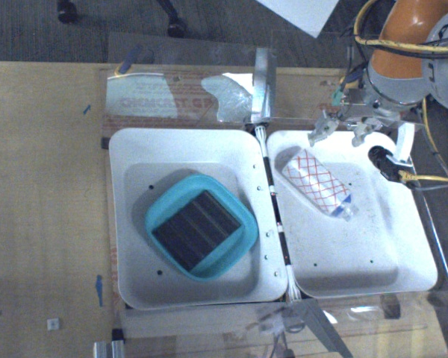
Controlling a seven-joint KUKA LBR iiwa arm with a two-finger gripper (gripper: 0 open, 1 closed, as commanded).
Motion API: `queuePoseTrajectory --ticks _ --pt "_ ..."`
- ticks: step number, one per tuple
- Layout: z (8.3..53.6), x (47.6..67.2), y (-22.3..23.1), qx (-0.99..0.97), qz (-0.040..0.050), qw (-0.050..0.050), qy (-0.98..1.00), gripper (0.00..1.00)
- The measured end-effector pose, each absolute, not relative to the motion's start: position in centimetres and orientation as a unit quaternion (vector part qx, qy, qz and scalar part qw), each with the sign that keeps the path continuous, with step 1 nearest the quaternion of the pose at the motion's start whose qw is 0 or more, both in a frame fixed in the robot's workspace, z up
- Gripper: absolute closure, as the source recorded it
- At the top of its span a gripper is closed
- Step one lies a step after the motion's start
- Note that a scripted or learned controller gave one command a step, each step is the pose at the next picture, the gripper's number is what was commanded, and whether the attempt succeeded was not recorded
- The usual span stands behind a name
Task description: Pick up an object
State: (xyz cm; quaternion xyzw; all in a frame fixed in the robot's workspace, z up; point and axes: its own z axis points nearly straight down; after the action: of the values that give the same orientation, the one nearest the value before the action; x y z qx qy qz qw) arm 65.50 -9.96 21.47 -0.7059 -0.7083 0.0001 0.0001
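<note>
— What is seen in the right bin point(403, 267)?
— A red-and-white patterned packet point(317, 183) is laid at a slant; the pincer point(342, 130) is hung above its far rim, fingers spread, nothing held.
— And the left bin point(127, 162)?
— A teal dish point(201, 226) with a dark ridged insert.

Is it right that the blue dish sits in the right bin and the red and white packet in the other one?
Not quite. The camera view shows the blue dish in the left bin; the red and white packet lies in the right bin, below the hand.

Wooden bench point(37, 200); two white bins point(127, 274) side by side
</note>
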Motion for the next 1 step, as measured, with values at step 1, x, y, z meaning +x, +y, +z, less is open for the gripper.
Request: queuePoseTrajectory --ticks 1 --pt "13.94 63.09 -11.25 -0.688 -0.0098 -0.012 -0.726 0.00"
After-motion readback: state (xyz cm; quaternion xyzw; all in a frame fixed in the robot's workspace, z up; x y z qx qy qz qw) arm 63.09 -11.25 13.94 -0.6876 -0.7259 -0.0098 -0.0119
